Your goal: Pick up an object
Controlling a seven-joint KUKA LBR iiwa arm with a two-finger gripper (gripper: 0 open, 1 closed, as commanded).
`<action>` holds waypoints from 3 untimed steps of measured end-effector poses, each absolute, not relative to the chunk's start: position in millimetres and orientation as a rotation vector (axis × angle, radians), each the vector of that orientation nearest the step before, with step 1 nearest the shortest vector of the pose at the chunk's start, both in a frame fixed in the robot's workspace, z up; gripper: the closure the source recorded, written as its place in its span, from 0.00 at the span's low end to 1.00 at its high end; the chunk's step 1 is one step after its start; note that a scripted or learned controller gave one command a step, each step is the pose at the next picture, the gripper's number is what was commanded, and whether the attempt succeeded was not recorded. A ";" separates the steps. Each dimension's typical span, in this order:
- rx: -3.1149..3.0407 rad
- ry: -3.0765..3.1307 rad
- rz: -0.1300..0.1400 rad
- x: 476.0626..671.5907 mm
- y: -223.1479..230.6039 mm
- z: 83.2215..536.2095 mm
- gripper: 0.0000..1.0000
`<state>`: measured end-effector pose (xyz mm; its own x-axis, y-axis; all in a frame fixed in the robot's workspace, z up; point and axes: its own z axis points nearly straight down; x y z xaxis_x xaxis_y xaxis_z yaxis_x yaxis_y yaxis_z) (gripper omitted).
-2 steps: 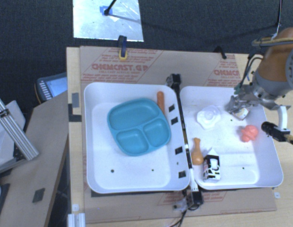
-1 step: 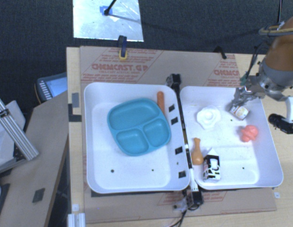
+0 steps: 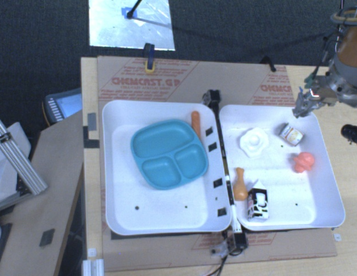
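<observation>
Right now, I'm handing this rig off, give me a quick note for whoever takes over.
Gripper: hangs over the right bin's far edge, nothing seen held.
Right bin: small can, white piece, pink toy, orange bottle-shaped toy, black-and-white carton.
Left bin: blue divided plate, orange stick at its far edge.
Done: no pick yet.
Left: grasp one object; the can is nearest.

We see the gripper (image 3: 303,106) above the right bin's (image 3: 325,177) far edge. Inside that bin, the small can (image 3: 291,134) lies nearest the gripper, the pink toy (image 3: 303,161) beyond.
</observation>
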<state>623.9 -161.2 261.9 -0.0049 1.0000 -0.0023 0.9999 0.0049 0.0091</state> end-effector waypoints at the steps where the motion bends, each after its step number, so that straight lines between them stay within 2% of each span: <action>1: 2.211 2.230 0.002 618.7 -117.6 260.9 1.00; 3: 2.210 2.232 0.005 614.8 -18.0 263.3 1.00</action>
<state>614.8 -18.0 263.3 -0.0098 1.0000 0.0017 0.9999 0.0098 0.0025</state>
